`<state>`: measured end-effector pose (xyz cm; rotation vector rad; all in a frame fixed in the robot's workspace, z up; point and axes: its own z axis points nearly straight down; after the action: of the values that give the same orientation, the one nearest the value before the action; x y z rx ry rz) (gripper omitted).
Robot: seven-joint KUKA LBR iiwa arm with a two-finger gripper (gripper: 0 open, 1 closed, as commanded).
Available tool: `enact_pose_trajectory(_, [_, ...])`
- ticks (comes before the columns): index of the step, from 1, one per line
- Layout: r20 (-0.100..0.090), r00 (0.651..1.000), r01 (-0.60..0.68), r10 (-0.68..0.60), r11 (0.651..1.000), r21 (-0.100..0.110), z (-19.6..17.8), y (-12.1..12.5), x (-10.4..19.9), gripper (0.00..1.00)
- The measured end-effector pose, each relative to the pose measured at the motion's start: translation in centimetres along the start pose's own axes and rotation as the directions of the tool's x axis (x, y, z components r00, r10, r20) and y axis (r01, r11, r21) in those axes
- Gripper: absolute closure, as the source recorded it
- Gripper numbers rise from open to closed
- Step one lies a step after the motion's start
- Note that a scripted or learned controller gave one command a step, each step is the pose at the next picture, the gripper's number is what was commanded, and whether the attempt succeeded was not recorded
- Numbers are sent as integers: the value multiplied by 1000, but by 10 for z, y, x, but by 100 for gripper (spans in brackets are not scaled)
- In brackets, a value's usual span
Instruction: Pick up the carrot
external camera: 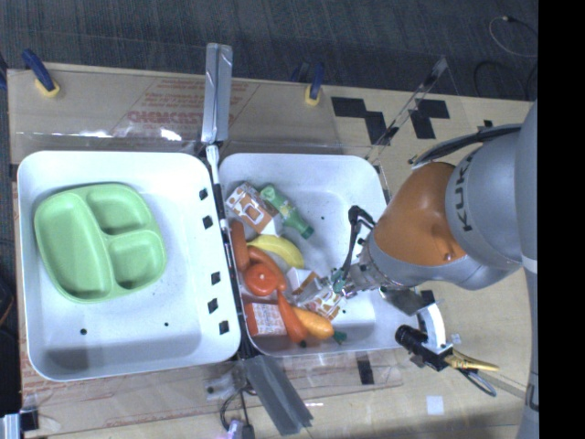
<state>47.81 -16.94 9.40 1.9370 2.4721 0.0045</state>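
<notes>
The arm (pixel 457 218) bulks largest, its grey shell and orange band covering the right bin's (pixel 366 176) right rim and hiding the wrist. The gripper (pixel 340 283) pokes out beneath it near the bin's front right corner — small and blurred, so I cannot tell how far its fingers are parted or whether they grip anything. The carrot (pixel 292 321) lies against the front wall, left of the gripper, just beside it — among a tomato (pixel 261 280), banana (pixel 277 248) and packets. The left bin (pixel 110 337) holds a green tray (pixel 96 240).
</notes>
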Motion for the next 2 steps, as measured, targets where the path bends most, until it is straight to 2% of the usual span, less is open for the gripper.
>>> enact_pose_trajectory(1, [1, 973, 230, -230, 973, 3, -44, -11, -40, 0])
enact_pose_trajectory(2, [2, 933, 360, -360, 933, 1, 2, -3, -9, 0])
